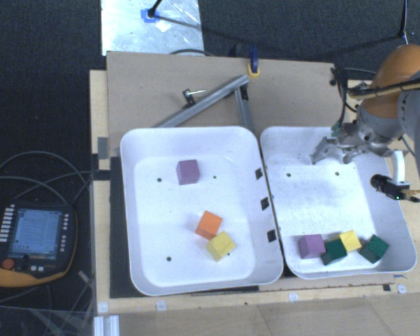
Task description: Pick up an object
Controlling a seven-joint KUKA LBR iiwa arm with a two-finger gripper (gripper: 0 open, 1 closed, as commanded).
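Observation:
The left bin [147, 187] holds a purple cube [187, 171] near its far side, plus an orange cube [208, 224] touching a yellow cube [221, 245] nearer the front. Along the front wall of the right bin [336, 194] lie a purple cube [311, 245], a dark green cube [334, 250], a yellow cube [350, 240] and another green cube [374, 248]. My gripper [331, 157] hangs over the far part of the right bin, well away from those cubes. Its fingers are spread open with nothing between them.
The grey arm with its orange band [404, 72] comes in over the right bin's far right corner. A metal bar [210, 96] lies on the board behind the bins. A teach pendant [31, 240] with cables sits on the floor to the left.

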